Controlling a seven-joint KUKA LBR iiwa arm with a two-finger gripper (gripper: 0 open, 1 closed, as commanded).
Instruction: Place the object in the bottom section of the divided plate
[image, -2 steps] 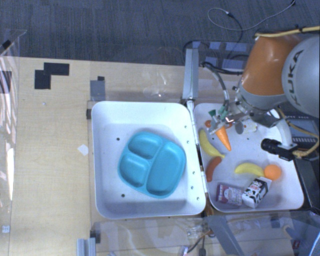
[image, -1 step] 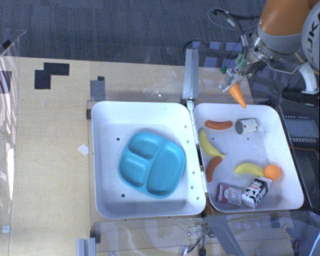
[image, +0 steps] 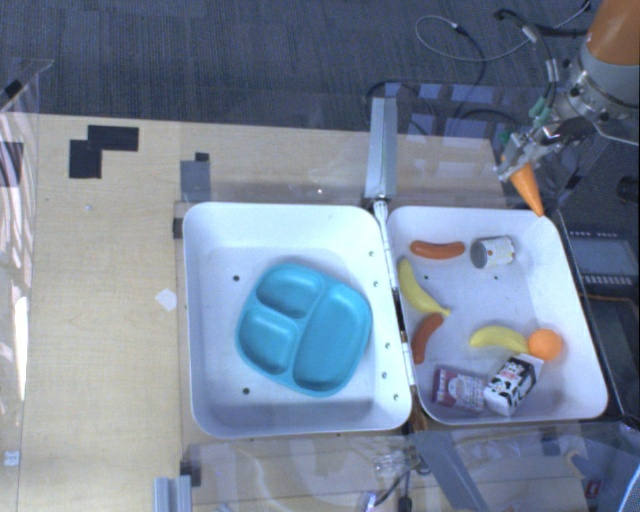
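Carrot (image: 527, 187) gripped above the right bin's (image: 575, 290) far rim.

The gripper (image: 524, 152) pinches the thick end of the orange, cone-shaped carrot, whose tip points down toward the rim; the blue divided plate (image: 304, 328), smooth and glossy, lies well apart in the left bin (image: 205, 300). The right bin holds two sausages (image: 437, 249), two bananas (image: 419, 290), an orange (image: 545, 344), a grey can (image: 492, 252) and two small cartons (image: 512, 383). Both bins rest on a pale wooden bench (image: 90, 300); cables (image: 470, 45) trail over dark carpet behind.
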